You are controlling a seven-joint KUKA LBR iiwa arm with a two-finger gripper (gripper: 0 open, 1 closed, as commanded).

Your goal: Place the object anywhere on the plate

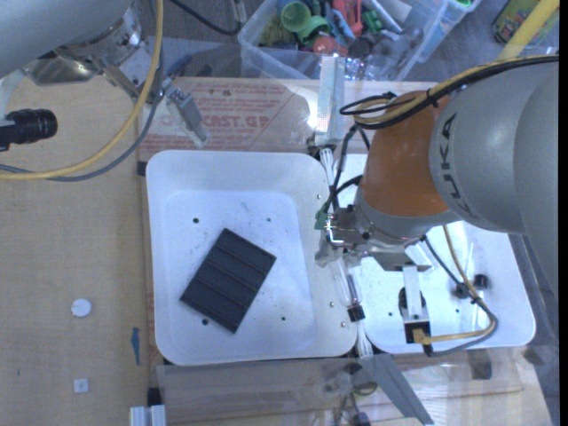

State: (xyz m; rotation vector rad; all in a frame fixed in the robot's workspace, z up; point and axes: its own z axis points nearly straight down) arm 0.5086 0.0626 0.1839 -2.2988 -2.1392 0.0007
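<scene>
A black ribbed rectangular slab [228, 280] lies flat and turned at an angle in the left white bin [169, 238], near its middle. My arm, with its orange band [404, 171], reaches in over the right white bin [510, 327] and covers most of it. My gripper [350, 289] hangs under the wrist at the divide between the two bins, just right of the slab and apart from it. I see nothing held in it. The arm hides whatever lies beneath it in the right bin.
A clear tub of colourful toys [355, 16] stands behind the bins, with a cardboard sheet [231, 118] in front of it. A yellow cable [133, 131] loops over the bench at the left. A small white disc [81, 307] lies on the bench.
</scene>
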